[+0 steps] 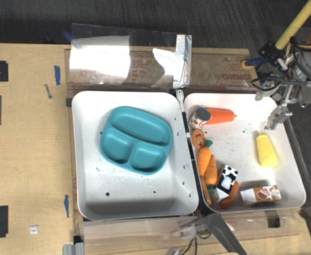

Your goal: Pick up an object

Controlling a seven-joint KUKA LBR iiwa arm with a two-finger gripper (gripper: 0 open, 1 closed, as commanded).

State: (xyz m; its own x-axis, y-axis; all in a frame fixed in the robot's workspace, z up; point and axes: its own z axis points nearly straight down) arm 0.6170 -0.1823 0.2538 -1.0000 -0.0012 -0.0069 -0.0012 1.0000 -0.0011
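The right bin (pixel 299 193) holds several toys. An orange carrot-shaped piece (pixel 219 116) lies at its back left beside a small grey can (pixel 200 116). Along the left wall lie a small orange piece (pixel 198 138) and a long carrot (pixel 207 166). A black-and-white cow figure (pixel 227 178) sits near the front, with a small brown-and-white carton (pixel 265 194) to its right. A yellow block (pixel 266 149) lies on the right side. My gripper (pixel 276 119) hangs over the bin's back right corner, just behind the yellow block, with nothing visibly in it.
The left bin (pixel 86 195) holds a teal divided plate (pixel 137 139). A clear plastic sheet (pixel 129 62) stands behind the bins. Cables and a yellow rod (pixel 299 17) crowd the upper right by the arm. Tan bench surface (pixel 25 142) extends to the left.
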